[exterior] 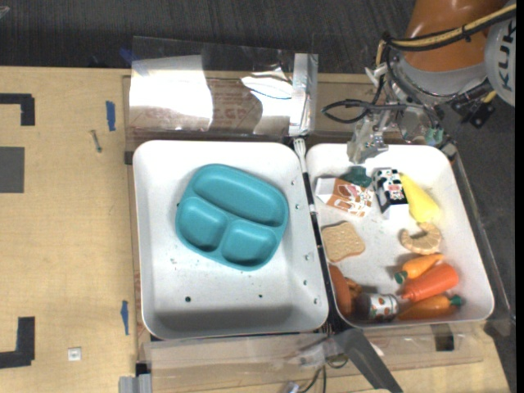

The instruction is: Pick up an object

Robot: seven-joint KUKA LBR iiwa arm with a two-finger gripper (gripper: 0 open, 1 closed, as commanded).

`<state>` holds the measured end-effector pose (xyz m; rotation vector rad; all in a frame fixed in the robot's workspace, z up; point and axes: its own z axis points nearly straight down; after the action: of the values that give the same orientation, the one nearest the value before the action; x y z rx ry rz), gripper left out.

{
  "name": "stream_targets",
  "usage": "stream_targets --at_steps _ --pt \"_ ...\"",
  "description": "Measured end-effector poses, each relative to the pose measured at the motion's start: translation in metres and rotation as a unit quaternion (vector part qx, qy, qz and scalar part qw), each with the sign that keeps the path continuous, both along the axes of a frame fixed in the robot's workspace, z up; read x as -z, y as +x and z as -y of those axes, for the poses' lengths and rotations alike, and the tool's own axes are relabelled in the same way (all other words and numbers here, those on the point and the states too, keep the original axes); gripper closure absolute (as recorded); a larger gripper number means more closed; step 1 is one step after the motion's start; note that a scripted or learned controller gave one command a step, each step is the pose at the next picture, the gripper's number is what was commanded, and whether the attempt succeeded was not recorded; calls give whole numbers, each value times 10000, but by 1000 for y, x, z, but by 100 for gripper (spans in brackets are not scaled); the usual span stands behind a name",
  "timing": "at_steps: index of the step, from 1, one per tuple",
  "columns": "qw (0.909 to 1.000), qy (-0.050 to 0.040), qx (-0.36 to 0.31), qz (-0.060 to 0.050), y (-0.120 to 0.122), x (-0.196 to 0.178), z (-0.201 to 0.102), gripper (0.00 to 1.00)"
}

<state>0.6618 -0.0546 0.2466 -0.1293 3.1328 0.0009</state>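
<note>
Camera view is showing two white bins: the left bin (pixel 155 301) is holding one teal divided tray (pixel 232 214); the right bin (pixel 473 244) is holding one toast slice (pixel 342 240), one yellow banana (pixel 419 200), and carrots (pixel 430 281). Whether the claw (pixel 370 144) is open, I cannot tell.

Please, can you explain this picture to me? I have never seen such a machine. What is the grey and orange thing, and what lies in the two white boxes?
It is a robot arm, photographed from one camera above the bench. Its hand hangs over the back edge of the right bin; nothing shows between its fingers. The left bin holds a teal divided tray. The right bin holds toy food: a slice of bread, a banana, carrots, a small bottle and a small packet.
</note>
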Motion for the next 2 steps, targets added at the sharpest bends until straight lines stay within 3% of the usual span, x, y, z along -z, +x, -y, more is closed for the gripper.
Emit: stream_targets --at_steps 2 --pt "9999 -1 -4 131 5 -27 -2 100"
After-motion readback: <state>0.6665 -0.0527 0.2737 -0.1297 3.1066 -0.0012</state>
